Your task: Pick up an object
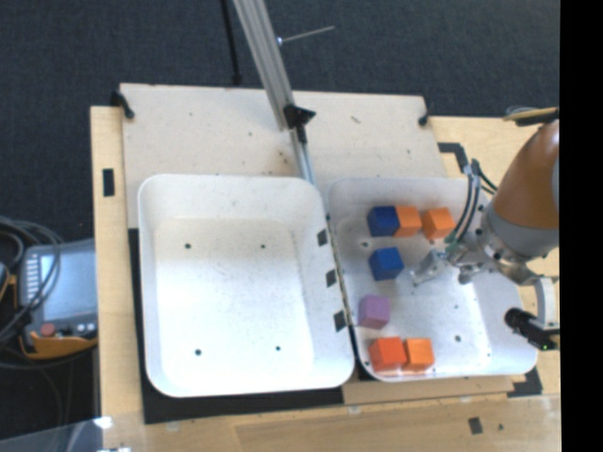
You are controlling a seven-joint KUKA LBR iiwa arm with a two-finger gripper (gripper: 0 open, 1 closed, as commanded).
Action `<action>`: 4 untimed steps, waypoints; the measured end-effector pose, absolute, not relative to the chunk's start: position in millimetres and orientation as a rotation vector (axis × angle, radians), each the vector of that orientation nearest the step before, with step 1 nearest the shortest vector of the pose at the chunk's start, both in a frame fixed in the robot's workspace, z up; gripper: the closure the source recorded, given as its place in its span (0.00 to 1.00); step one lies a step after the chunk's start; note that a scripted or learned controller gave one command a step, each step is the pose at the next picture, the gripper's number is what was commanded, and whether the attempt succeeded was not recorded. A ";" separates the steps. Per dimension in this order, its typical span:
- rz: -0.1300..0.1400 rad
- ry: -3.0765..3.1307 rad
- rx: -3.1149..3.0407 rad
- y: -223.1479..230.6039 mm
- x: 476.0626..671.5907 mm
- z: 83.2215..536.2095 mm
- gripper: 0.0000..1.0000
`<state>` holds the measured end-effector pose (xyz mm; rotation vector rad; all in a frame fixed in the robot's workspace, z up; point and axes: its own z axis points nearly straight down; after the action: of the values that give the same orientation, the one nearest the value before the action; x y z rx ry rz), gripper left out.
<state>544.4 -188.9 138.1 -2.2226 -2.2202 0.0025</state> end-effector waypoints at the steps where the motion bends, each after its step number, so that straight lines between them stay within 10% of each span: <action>1: 0.001 -2.222 -2.228 -190.8 545.4 97.1 0.00; 2: -0.006 -2.218 -2.237 -191.6 546.9 110.0 1.00; 4: -0.005 -2.230 -2.225 -207.1 551.5 217.5 1.00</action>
<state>551.5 -207.1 217.5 -2.2246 -2.2302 -0.0055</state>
